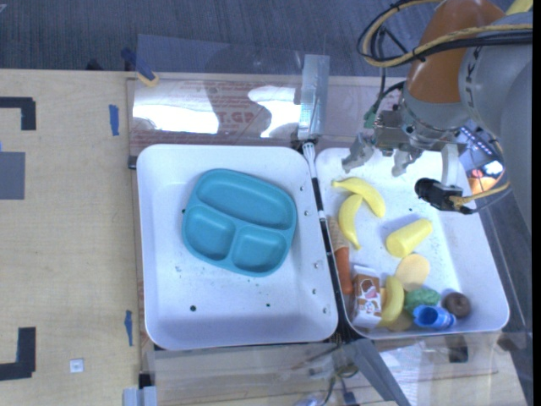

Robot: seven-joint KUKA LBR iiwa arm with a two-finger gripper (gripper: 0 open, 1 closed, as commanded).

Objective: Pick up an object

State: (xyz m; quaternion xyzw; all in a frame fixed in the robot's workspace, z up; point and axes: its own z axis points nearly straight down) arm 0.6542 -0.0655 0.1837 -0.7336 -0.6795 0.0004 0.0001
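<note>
**Arm poised over a bin of toy food**

At the lower right of the frame we see a crowded corner of the right bin (494,290): a small carton (366,297), a blue cap (428,316), a green piece (422,297) and a brown doughnut-like ring (457,303), packed close together. Just above them lie a pale round slice (413,270) and a yellow block (407,236), and beside these a banana (357,206), curved and lying apart from the rest in the bin's upper half. To the left, the other bin (161,311) carries a blue divided plate (240,221). Farthest back, at upper right, the gripper (382,154) hangs open over the bin's far edge, its two fingers spread and nothing between them.

We judge the banana the likeliest target: probably light, hollow plastic, stiff and smooth, so apt to slip or roll. We would close across its thick middle, square to the curve, where there is free space on both sides.
</note>
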